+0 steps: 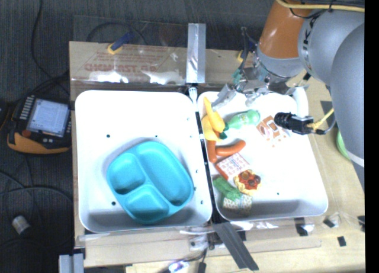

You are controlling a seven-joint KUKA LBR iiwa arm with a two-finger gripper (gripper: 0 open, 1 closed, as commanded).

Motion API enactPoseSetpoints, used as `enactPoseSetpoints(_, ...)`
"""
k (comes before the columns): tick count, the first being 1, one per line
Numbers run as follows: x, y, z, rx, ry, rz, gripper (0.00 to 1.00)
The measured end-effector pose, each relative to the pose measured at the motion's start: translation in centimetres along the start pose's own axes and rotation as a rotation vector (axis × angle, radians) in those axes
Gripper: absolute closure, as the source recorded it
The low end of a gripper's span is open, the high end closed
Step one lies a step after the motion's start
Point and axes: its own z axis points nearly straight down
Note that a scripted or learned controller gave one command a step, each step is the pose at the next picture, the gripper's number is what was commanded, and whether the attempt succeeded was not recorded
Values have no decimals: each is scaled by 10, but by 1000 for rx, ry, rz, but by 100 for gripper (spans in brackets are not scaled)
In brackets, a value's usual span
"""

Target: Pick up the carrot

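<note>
From the fixed overhead camera, the arm [331, 47] comes in from three o'clock, its orange band at the top of the frame, and the gripper [251, 85] hangs over the far rim of the right bin [302, 189], at about twelve o'clock of that bin. Whether the claw is wide, narrow or holding something cannot be told here. The carrot [225, 149] lies in the right bin near its left wall, roughly at nine o'clock of the bin, slanting up to the right. Just above it sits a yellow banana-shaped toy [212, 122], and at two o'clock from the carrot a green toy [241, 119]. At six o'clock from the carrot lie a red-and-white packet [232, 164] and a small pizza toy [247, 180]. The left bin [95, 118] holds a blue divided tray [151, 178].
</note>
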Motion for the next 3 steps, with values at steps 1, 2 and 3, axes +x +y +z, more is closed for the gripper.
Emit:
enactPoseSetpoints(1, -20, 13, 33, -1, -4, -146, 0)
enactPoseSetpoints(2, -52, 14, 93, -2, -3, -269, 0)
enactPoseSetpoints(3, -37, -16, 33, -3, -3, -342, 0)
